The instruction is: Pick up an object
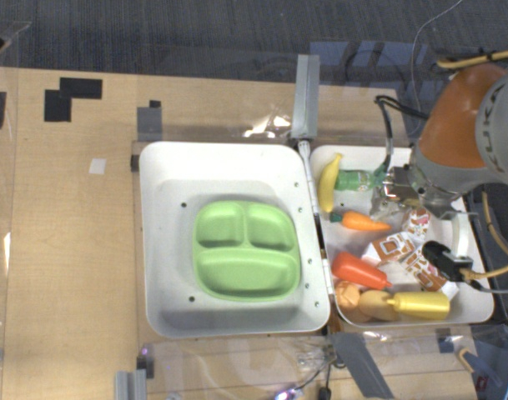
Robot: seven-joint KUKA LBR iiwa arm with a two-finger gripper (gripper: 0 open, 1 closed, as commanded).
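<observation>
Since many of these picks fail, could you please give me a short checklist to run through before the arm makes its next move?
1. Gripper is over the right bin, where the items lie: ok.
2. A target sits near it: the carrot and banana lie just to its left: ok.
3. Target is free of neighbours: not ok; the items are crowded, with the red pepper close to the yellow bottle.
4. Finger state: cannot tell.
5. Something already held: cannot tell.
6. Green divided plate in the left bin lies flat, well away from the arm: ok.
</observation>
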